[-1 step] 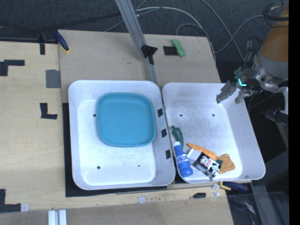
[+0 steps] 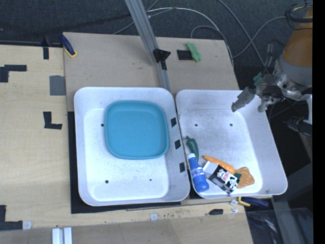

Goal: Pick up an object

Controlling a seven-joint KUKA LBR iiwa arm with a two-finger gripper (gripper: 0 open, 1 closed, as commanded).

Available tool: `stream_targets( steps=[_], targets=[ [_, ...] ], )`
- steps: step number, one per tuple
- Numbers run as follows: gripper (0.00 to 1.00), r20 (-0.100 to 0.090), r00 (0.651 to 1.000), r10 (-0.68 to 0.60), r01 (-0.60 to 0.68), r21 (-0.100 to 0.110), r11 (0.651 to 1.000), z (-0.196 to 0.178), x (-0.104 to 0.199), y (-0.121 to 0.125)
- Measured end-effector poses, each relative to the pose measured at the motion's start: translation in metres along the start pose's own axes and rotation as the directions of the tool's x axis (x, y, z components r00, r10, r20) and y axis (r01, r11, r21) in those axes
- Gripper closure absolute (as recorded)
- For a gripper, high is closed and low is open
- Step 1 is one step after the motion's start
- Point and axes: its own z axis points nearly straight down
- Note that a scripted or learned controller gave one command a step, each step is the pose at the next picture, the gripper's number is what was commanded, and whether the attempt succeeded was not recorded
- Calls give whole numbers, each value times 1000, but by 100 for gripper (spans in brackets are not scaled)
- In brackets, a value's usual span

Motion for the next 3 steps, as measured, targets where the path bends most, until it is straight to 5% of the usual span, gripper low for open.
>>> stream_targets(
  steps=[3],
  targets=[
    [0, -1, 1000, 0, 0, 6, 1000, 167, 5, -8]
  ],
)
